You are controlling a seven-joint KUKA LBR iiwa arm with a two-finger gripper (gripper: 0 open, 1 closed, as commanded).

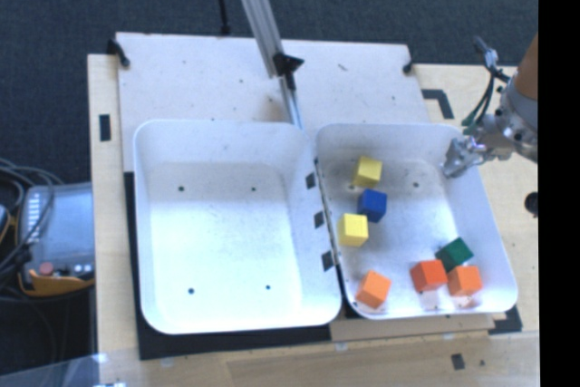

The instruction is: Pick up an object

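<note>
Bright, even light with glare on the white bins (227, 222); soft focus; faint shadows.

An aluminium pole (256, 4) slants over the bench, and a grey box (62, 227) sits left.

Arm at right edge, hand (456, 160) pointing left

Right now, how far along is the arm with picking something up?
Nothing looks picked yet. All blocks sit in the right bin: two yellow blocks, a blue block, a green block and three orange blocks. The gripper hangs at that bin's upper right rim, carrying no block. Left: descend, grasp and lift one.
</note>
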